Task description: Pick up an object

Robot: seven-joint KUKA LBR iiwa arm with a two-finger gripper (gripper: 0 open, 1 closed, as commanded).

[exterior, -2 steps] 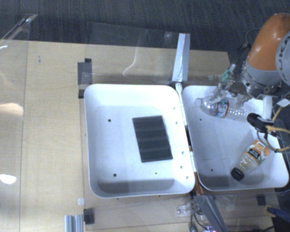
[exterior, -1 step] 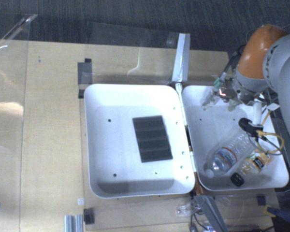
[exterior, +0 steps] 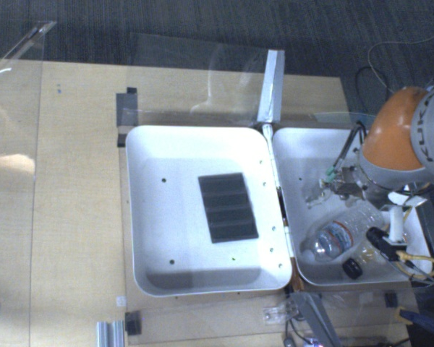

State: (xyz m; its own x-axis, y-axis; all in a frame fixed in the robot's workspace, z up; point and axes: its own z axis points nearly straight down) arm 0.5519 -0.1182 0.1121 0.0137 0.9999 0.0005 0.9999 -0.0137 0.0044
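The arm (exterior: pixel 398 139) reaches in from the right of the frame, and the gripper (exterior: pixel 338 186) hangs low over the upper middle of the right bin (exterior: pixel 296 157). Whether the gripper is spread or pressed together cannot be made out from this slanted view, and nothing is visibly held in it. The step in hand looks like the approach: the tool is over a bin but not yet on an object.

The likeliest target is the clear plastic bottle (exterior: pixel 336 237), which lies on its side in the lower middle of the right bin, just below the gripper in the frame and apart from it. A small black piece (exterior: pixel 352 268) sits beside the bottle near the bin's lower edge (whether it belongs to the bottle is unclear). The other candidate, a black ridged pad (exterior: pixel 228 207), lies flat in the centre of the left bin (exterior: pixel 152 165), well apart from the arm.

The next move probably calls for shifting toward the frame's lower edge to centre over the bottle, then descending across its narrow width; being round and smooth, it may roll or slip.
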